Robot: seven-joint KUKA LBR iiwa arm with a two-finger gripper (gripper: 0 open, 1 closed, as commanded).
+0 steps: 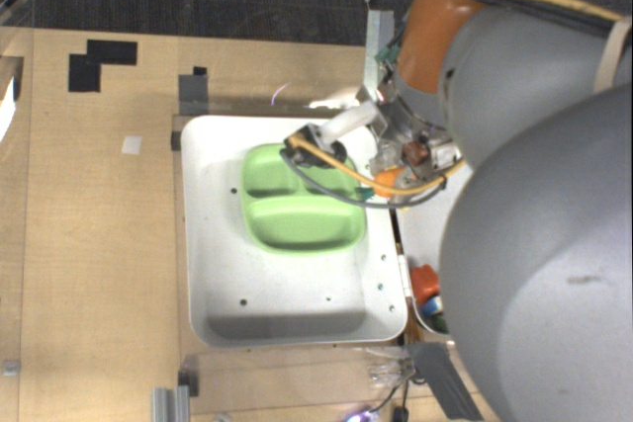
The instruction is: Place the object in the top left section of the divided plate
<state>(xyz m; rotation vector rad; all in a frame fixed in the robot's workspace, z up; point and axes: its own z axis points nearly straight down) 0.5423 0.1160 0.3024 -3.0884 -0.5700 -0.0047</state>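
A light green divided plate (297, 203) lies in the left white bin (218, 292), with two small sections at its far side and one long section at its near side. My gripper (388, 175) hangs over the plate's far right corner, close to the wall between the bins. A small orange thing (389, 178) shows at the gripper's tip, and I cannot make out whether it is gripped. The plate's far right section is partly hidden by the gripper and its cable.
In the right bin, mostly covered by the arm, a red-orange object (423, 284) lies near the dividing wall with something green just below it. The left bin's floor around the plate is bare white. Wooden bench lies to the left.
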